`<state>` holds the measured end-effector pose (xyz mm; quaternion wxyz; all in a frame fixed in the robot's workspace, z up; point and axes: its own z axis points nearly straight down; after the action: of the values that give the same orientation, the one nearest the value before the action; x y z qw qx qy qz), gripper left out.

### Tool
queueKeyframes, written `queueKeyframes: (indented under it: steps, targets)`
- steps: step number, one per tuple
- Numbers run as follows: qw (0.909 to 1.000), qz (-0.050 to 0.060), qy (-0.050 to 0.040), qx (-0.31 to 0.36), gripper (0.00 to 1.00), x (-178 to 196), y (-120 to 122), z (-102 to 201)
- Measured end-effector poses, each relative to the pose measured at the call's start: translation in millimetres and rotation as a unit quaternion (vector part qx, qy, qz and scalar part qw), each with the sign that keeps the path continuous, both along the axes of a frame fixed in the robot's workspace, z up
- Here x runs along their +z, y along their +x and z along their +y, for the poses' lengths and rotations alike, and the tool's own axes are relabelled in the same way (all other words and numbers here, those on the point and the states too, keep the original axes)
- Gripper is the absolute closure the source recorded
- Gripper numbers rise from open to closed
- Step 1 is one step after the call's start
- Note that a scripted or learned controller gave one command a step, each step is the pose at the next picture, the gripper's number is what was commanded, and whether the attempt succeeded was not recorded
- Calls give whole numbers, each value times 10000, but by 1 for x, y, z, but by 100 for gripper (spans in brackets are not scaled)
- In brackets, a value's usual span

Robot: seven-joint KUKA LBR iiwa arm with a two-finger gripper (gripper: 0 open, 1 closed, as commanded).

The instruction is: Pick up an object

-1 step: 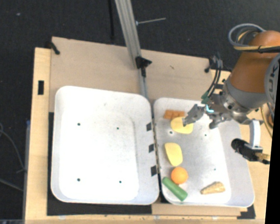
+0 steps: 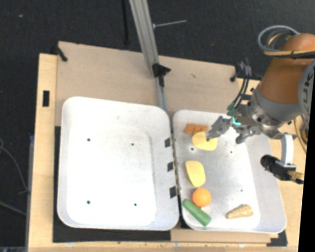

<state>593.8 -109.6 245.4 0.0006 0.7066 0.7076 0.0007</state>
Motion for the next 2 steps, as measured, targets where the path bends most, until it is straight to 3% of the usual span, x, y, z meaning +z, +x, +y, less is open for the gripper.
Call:
queueKeyframes:
  steps: [2]
  targets:
    - [10000,27,-8,-19,0,-106,-8,1]
